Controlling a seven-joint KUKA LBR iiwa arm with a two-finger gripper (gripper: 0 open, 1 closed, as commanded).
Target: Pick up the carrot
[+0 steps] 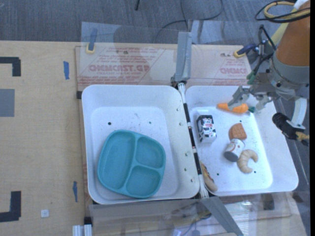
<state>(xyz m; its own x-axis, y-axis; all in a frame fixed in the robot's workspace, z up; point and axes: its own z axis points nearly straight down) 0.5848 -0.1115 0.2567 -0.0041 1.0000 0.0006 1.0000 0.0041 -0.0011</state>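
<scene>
The carrot (231, 107) is a small orange piece lying at the back of the right bin (280, 176), pointing left. My gripper (249, 100) hangs just over the carrot's right end. Its two grey fingers stand apart, one on either side of that end, so the gripper is open. The carrot's left part sticks out free on the bin floor. The arm with its orange band (298, 38) comes in from the upper right.
In the right bin lie a black-and-white carton (206, 128), a brown waffle piece (237, 131), a small can (232, 150), a croissant (247, 160) and a tan item (209, 179) at the left wall. A teal divided plate (131, 163) sits in the left bin (98, 102).
</scene>
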